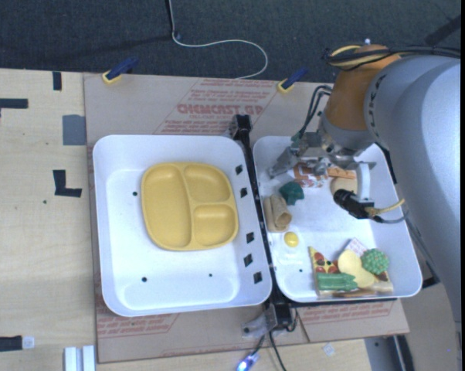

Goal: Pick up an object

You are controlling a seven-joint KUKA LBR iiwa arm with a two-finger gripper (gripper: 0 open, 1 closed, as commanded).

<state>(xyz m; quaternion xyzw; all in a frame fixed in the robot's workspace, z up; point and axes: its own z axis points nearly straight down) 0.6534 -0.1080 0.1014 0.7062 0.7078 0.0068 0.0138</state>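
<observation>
Toy food (348,273) fills the right bin's near corner; behind it, the arm's gripper (294,178), state unclear, hangs low.

Claw (306,167) fingers blurred; arm (418,130) cut off right.

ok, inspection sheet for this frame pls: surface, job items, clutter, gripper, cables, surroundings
Surface: cardboard-covered bench bearing left bin and right bin.
Job's things: in the right bin, a small green object, tan roll, yellow disc, and a pile of toy food at its near corner.
Clutter: yellow divided plate in the left bin.
Grippers: gripper low over the right bin's far end, beside the green object; grasp state unreadable.
Cables: white cable looping over the dark floor; wires at bench front.
Surroundings: blue clamps on the cardboard edge.
</observation>
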